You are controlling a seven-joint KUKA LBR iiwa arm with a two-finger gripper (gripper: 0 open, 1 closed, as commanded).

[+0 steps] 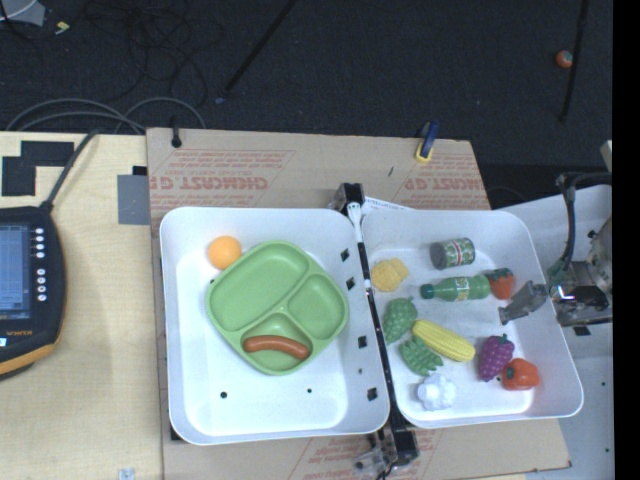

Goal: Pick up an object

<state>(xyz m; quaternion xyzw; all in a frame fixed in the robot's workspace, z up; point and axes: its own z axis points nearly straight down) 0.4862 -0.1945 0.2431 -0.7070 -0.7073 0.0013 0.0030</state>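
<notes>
Cardboard (pixel 300 173) printed with red lettering covers the surface beneath two shallow white bins, and past its far edge the floor is dark, with black cables trailing across it. A pale wooden top at the left carries a black and orange teach pendant (pixel 25 288). A blue and yellow clip (pixel 428 140) sits on the far edge of the cardboard.

The left bin (pixel 190 388) holds a green divided plate (pixel 275 303) with a toy sausage (pixel 278 346) lying in its near compartment, and an orange ball (pixel 224 251) just beside the plate's far left corner.

The right bin (pixel 530 233) is crowded: a small tin can (pixel 453 253) on its side, a green bottle (pixel 458 289) lying flat with a red piece at its cap end, a yellow lumpy toy (pixel 388 274), a green leafy vegetable (pixel 400 319), another green leafy piece (pixel 420 356), a corn cob (pixel 443 341), purple grapes (pixel 495 356), a red-orange pepper (pixel 520 374) and a white piece (pixel 436 393).

The gripper (pixel 525 301) hangs over the right rim of the right bin, its grey tip pointing left toward the bottle's cap end. Whether its fingers are spread or pressed together cannot be told. Grapes and pepper lie just below the tip, apart from it; nothing is seen gripped.
</notes>
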